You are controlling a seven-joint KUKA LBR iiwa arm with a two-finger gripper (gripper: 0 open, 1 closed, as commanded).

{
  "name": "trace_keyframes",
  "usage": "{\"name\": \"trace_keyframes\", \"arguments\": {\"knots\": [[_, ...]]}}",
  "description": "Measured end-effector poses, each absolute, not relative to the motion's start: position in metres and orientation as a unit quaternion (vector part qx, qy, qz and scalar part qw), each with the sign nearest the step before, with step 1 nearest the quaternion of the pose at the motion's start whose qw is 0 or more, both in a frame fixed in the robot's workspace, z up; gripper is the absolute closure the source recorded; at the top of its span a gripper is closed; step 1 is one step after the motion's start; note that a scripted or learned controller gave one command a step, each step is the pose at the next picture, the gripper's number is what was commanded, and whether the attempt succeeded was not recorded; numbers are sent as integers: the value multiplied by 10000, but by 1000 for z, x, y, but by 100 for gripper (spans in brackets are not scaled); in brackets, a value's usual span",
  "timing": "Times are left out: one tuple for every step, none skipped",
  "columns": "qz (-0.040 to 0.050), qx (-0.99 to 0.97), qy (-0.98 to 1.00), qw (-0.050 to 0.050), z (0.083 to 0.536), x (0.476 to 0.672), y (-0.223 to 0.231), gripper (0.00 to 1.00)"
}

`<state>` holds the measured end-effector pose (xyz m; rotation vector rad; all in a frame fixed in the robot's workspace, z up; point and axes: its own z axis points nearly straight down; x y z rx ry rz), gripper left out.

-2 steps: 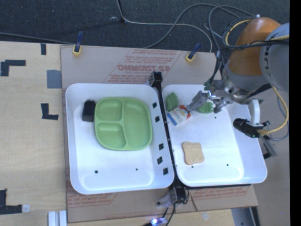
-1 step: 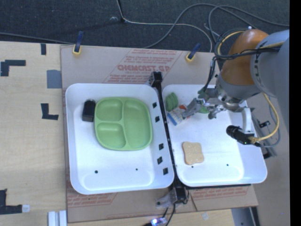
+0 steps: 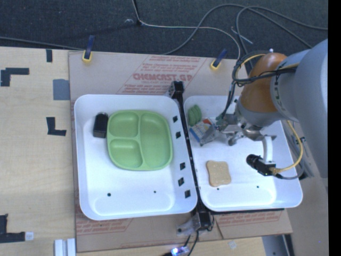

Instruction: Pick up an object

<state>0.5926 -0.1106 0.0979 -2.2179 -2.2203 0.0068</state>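
Grey gripper [image 3: 216, 131] down in right bin [image 3: 282, 196] near small clutter [image 3: 200, 128], can't tell finger state, nothing lifted yet

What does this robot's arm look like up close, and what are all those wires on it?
The arm is a thick, rounded grey body with a glossy orange band above the wrist. Thin black and yellowish cables loop around the wrist and down its side, ending in a small black connector. At its tip sits the gripper, a compact part of grey metal with slim fingers, far smaller than the arm.
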Motion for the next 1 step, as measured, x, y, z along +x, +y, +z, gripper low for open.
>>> {"name": "trace_keyframes", "arguments": {"knots": [[14,-7058,-7084,13,111,593,-109,100]]}}
